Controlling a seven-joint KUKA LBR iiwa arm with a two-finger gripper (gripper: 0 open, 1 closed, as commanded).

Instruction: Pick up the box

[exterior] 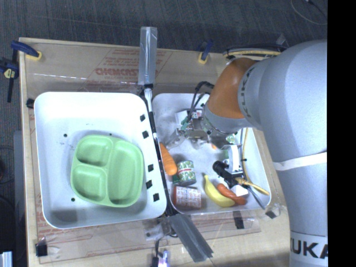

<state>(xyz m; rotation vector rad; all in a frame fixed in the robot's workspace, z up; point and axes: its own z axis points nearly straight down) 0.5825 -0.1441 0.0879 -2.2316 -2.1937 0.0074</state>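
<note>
A small reddish-brown box [187, 196] with a pale label lies at the near edge of the right bin [161, 107]. My gripper [188, 130] hangs low over the far middle of that bin, well behind the box and apart from it. The wrist and its orange band [228, 93] cover the bin's far right part. Nothing is visibly held.
In the right bin an orange carrot [168, 159] lies along the left wall, with a green-labelled can [186, 172] beside it. A yellow banana [216, 192] and a red vegetable [229, 192] lie near the front right. The left bin [50, 107] holds a green divided plate [107, 171].
</note>
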